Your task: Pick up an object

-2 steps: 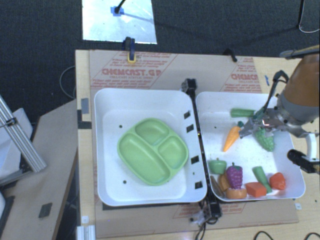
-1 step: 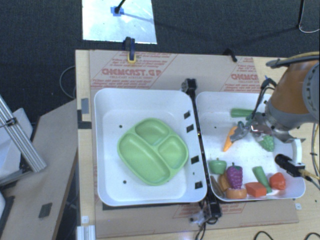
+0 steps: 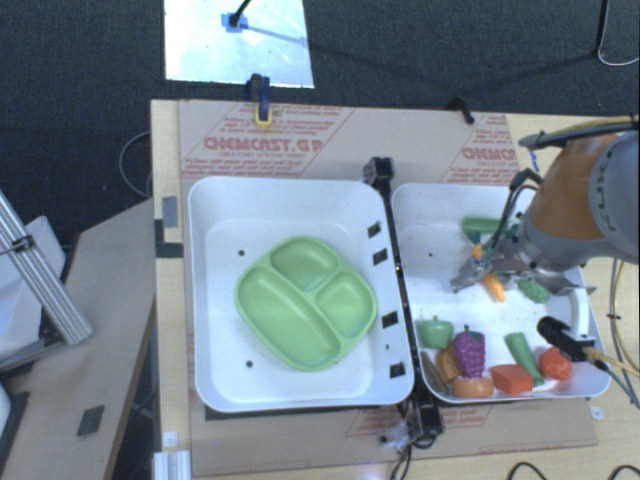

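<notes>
We see tool [image 3: 478,271] low in right bin [image 3: 430,230], beside orange carrot [image 3: 494,288]; we cannot tell its state. Green divided plate [image 3: 305,303] in left bin [image 3: 215,268].

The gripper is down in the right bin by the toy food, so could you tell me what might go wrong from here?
1. The gripper sits low beside a small orange piece near a green piece; it may nudge them instead of grasping.
2. The other toys, such as the purple grapes and red piece, crowd the right bin's near edge, so a grab there could catch two.
</notes>
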